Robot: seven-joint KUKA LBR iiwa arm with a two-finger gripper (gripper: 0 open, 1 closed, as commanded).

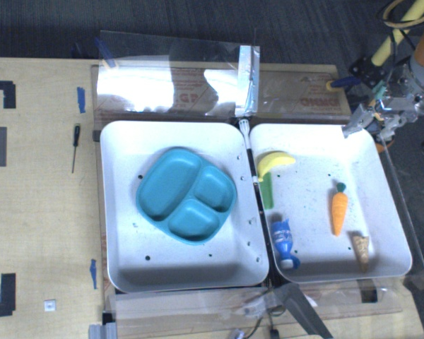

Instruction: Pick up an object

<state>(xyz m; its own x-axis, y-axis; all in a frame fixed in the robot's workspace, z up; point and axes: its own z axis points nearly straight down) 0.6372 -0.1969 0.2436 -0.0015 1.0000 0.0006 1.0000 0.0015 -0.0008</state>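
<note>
1. I've got the table (35, 210) in view with two white bins side by side on it. The left bin (120, 260) carries a blue divided plate (187, 193); the right bin (392, 256) carries all the small things.
2. My arm sits at the far right, and its gripper (381, 119) hangs just past the far right corner of the right bin, over the rim rather than over the contents. At this slant I cannot tell how the gripper is set, and I see nothing held in it.
3. Down in size now: a yellow banana (275, 162) lies at the far left of the right bin, with a green piece (267, 191) just near of it against the left wall.
4. A blue bottle (284, 242) lies at the near left.
5. The carrot (338, 210), my likely pick, lies toward the right side, well apart from the gripper: near and a little left of it. Its long axis runs far to near, green top at the far end.
6. Smallest, a brown cone (361, 248) lies just near and right of the carrot, so I judge the descent wants to stay on the carrot's middle.
</note>
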